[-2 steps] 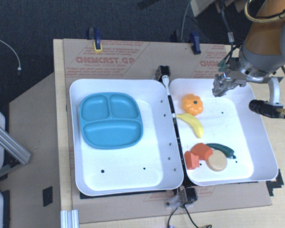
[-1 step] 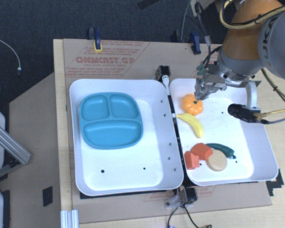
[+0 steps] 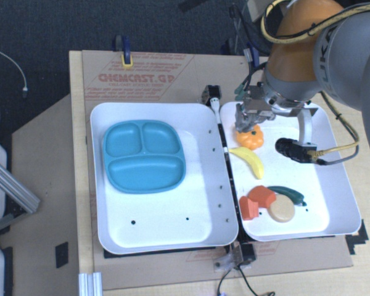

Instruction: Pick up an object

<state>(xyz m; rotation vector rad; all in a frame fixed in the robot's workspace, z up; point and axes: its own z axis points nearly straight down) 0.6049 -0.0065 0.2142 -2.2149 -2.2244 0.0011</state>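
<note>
Gripper (image 3: 250, 126), right of the frame's centre, sits directly over the orange toy fruit (image 3: 251, 139) in the right bin (image 3: 333, 184); its grip state cannot be told.

glossy white plastic bins (image 3: 172, 227), seemingly matt blue plastic tray (image 3: 145, 156), cardboard base (image 3: 142, 73).

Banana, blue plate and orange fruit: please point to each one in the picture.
banana (image 3: 249, 161), camera view, middle of its yellow curve.
blue plate (image 3: 144, 156), camera view, the ridge between its compartments.
orange fruit (image 3: 251, 139), camera view, its front side below the hand.
</note>
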